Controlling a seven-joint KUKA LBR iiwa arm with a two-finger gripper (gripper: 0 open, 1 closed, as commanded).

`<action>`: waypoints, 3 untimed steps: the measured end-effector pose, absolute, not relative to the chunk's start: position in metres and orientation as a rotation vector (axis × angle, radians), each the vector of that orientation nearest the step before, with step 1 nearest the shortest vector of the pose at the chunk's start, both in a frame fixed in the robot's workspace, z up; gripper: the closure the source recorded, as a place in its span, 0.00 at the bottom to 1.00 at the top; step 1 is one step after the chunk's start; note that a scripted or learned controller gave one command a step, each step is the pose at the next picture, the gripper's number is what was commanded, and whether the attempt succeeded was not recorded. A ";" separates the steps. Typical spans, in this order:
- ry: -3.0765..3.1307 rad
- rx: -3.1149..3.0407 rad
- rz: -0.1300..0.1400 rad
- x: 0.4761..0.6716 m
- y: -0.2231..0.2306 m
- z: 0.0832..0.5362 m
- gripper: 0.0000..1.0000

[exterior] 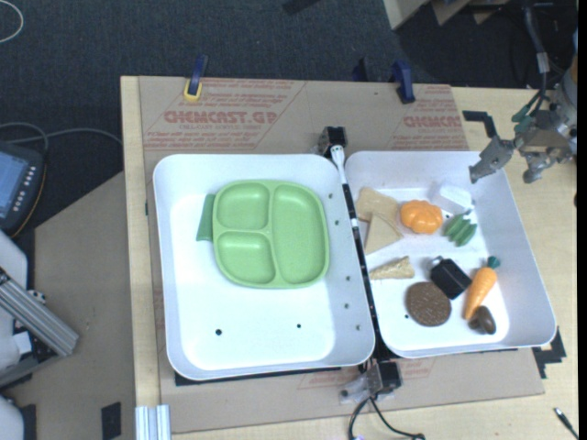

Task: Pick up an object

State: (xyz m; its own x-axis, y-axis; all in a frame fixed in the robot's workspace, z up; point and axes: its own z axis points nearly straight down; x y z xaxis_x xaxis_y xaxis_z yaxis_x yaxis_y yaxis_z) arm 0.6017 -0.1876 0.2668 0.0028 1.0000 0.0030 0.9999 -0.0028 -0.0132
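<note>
Jaws (pixel 512 160) were spread open with nothing in them, hanging over the right bin's (pixel 523 246) far-right corner. Orange ball (pixel 421 216) sat mid-bin, carrot (pixel 480 289) toward the bin's near-right edge, brown disc (pixel 428 303) beside it.

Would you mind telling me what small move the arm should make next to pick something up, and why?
Probably move the gripper left and down over the orange fruit. The gripper sits open above the right bin's upper right rim, holding nothing, while the fruit lies further left in that bin, round, unobstructed from above, and among the nearest items.
</note>
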 end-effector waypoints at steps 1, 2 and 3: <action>-2.221 -2.221 0.000 0.604 -0.187 0.274 0.00; -2.218 -2.217 0.005 0.612 -0.188 0.215 0.00; -2.217 -2.216 0.005 0.613 -0.185 0.151 0.00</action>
